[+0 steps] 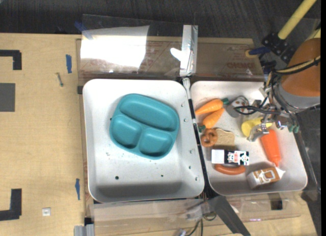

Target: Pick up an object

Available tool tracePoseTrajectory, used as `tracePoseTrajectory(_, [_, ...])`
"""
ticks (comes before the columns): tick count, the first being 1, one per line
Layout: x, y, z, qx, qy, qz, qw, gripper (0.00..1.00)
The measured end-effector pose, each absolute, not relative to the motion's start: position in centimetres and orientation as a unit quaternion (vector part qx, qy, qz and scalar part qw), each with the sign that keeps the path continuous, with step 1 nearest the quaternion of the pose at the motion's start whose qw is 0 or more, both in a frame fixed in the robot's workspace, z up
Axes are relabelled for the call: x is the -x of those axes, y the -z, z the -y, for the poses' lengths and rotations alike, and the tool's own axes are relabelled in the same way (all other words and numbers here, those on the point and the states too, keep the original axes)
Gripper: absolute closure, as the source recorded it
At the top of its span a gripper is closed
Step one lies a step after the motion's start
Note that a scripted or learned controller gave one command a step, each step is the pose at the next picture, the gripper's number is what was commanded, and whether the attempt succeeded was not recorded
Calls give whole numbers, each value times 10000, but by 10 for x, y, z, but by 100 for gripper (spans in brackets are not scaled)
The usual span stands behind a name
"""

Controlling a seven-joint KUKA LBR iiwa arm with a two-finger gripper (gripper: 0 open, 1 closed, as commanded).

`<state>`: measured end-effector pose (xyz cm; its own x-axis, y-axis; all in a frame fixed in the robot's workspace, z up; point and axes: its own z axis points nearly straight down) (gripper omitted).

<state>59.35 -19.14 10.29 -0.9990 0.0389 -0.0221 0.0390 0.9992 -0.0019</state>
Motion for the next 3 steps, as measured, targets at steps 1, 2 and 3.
tracePoseTrajectory(1, [-642,-229,169,-494,7,-9987,81,100])
tracePoseTrajectory(2, [-660,-220,142,-407,0,-9992,51,100])
tracePoseTrajectory(3, [-585,-212,133,-880,-2,-9961,23,100])
